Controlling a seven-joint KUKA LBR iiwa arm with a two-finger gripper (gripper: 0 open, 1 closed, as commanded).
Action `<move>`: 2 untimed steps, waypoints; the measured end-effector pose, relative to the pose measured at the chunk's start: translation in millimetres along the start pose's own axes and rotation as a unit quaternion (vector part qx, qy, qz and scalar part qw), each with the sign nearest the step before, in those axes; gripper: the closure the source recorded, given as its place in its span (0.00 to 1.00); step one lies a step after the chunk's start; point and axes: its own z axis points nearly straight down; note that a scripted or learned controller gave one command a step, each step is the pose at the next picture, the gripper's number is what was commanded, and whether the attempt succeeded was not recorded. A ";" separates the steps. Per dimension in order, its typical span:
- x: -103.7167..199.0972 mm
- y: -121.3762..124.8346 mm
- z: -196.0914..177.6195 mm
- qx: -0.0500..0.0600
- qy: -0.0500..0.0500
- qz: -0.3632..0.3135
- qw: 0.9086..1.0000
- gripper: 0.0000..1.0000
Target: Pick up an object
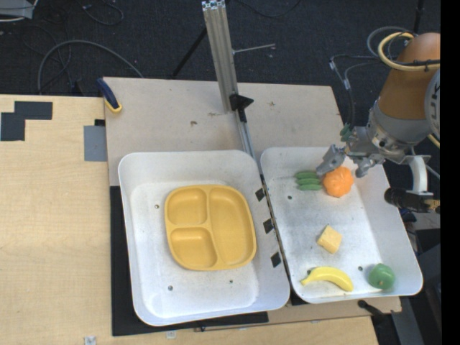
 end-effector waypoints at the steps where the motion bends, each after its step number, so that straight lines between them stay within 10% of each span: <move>1: 0.3 -4.6 44.3 -0.001 0.000 -0.001 1.000 0.00; 2: -0.9 -0.9 88.5 -0.001 0.000 0.000 1.000 0.00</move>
